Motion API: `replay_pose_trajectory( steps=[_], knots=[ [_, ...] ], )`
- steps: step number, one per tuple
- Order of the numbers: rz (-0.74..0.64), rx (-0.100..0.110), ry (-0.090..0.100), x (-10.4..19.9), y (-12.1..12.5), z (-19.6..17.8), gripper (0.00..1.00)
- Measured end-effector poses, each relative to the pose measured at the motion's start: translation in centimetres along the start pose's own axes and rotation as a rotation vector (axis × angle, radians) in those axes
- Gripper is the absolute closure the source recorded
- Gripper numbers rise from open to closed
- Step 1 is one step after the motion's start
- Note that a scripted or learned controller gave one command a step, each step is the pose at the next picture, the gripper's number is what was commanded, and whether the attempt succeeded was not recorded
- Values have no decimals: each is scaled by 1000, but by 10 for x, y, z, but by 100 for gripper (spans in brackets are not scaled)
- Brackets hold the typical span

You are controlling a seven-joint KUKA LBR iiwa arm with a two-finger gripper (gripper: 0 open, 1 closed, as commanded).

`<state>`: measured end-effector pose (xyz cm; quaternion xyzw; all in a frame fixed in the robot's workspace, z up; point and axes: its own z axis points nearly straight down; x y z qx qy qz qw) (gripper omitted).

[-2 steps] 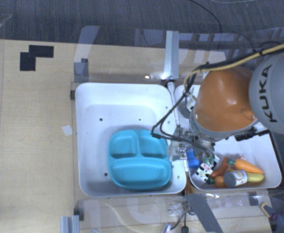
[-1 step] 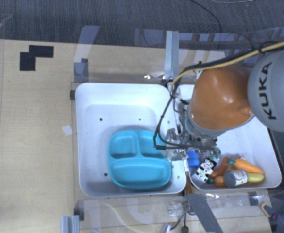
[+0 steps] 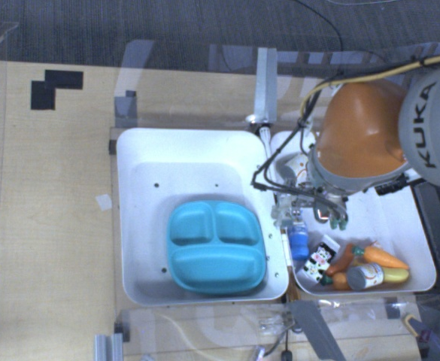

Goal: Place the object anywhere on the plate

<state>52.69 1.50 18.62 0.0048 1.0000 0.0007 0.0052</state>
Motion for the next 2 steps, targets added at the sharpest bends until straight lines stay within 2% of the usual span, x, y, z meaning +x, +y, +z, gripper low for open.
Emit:
replay_pose_trajectory(
  steps=[1, 2],
  knots=[
    [-327, 0, -2, -34, -39, 0, 100],
    [-686, -3, 3, 7, 37, 1, 100]
  ],
)
